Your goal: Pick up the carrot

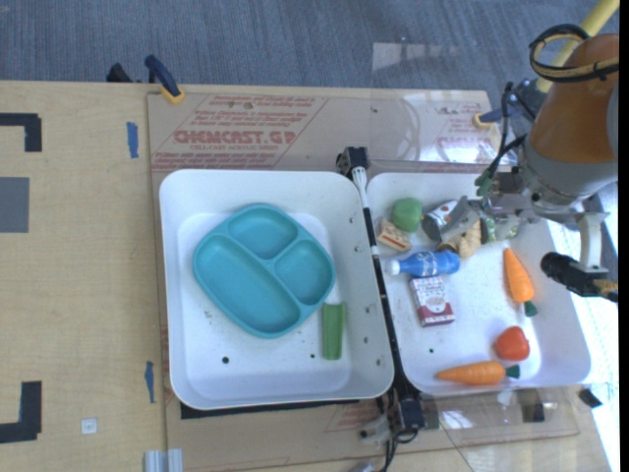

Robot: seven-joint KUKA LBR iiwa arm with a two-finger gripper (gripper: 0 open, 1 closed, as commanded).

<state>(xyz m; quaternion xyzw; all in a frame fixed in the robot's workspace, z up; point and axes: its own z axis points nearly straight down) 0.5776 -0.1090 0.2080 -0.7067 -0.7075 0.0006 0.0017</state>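
Two carrots lie in the right bin. One carrot lies along the right side, green end toward the front. The other carrot rests across the front edge, next to a red tomato-like piece. My gripper hangs over the back right part of this bin, under the grey wrist and orange band. It is behind and a little left of the nearer carrot, close to a grey packet and a beige item.
The right bin also holds a green ball, a small sandwich-like piece, a blue-capped bottle and a red box. In the left bin sit a teal divided plate and a green stick.
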